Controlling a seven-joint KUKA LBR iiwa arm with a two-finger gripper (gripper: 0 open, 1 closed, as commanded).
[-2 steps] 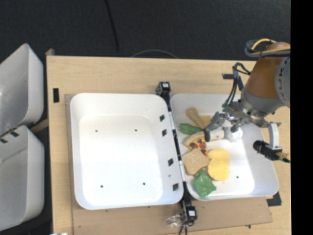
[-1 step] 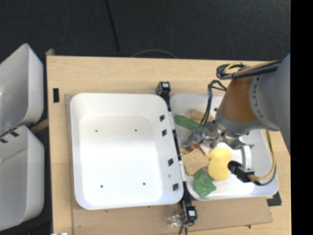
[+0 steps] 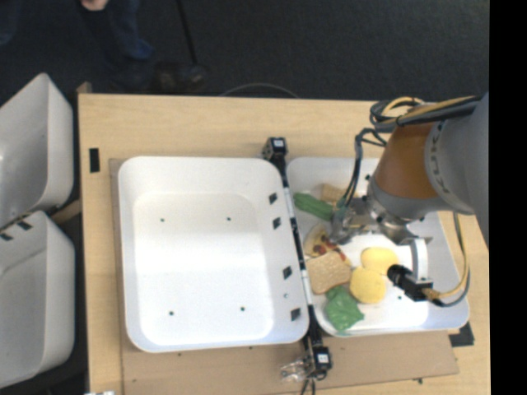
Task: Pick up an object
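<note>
The right bin [image 3: 428, 319] holds a pile of play food: two yellow lemon-like pieces [image 3: 370, 274], a tan toast slice [image 3: 329, 274], a green leafy piece [image 3: 342, 309], a long green piece [image 3: 311, 205] and a small tan piece [image 3: 332, 192]. My gripper [image 3: 339, 227] hangs low over the bin's left part, just above the toast and beside a small red-and-white item [image 3: 323, 243]. The wrist and arm hide whatever lies beneath them.
The left bin [image 3: 132, 220] lies beside the right one, with a black-clipped divider [image 3: 290, 245] between them. The grey and orange arm [image 3: 420, 167] covers the right bin's upper right. White seats stand off the bench at the left.
</note>
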